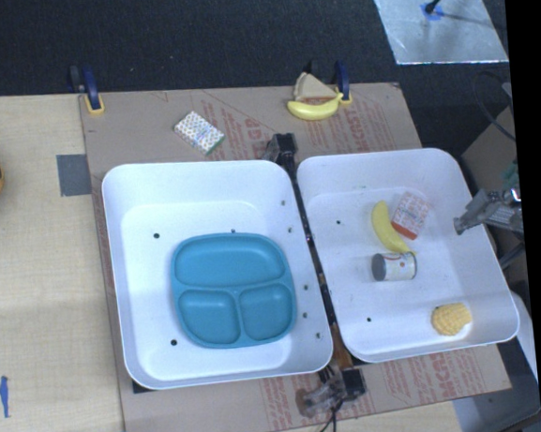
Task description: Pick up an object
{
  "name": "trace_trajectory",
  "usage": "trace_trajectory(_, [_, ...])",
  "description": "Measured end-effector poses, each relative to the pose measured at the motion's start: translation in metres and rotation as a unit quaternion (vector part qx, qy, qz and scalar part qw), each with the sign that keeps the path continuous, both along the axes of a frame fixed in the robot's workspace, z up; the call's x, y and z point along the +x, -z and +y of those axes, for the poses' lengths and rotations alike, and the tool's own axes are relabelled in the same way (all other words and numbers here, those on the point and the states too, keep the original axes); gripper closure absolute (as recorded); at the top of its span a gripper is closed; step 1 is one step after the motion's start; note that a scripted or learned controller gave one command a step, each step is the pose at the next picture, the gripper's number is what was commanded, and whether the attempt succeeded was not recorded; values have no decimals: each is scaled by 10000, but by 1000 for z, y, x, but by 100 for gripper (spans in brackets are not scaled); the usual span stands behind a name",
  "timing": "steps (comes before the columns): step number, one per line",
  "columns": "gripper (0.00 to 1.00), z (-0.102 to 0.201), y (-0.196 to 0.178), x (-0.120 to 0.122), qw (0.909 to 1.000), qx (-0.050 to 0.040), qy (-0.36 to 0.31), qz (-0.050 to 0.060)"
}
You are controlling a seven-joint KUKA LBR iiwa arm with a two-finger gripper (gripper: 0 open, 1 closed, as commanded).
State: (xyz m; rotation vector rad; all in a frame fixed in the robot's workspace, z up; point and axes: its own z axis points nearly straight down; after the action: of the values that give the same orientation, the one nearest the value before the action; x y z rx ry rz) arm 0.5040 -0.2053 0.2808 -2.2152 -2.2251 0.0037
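One arm's fingers [468, 218] hover at the right bin's [455, 171] edge, their spread impossible to tell.

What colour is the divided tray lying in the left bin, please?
The divided tray is light blue, plain and unpatterned, as the camera view shows.

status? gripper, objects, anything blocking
Gripper at right bin's right rim, holding nothing. Banana, clear packet, small can, yellow lump all lying loose in that bin. Nothing blocking.
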Motion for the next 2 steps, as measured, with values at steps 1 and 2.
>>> trace_trajectory(1, [0, 53, 107, 46, 10000, 1, -10, 11])
trace_trajectory(2, [0, 58, 186, 41, 10000, -2, -3, -2])
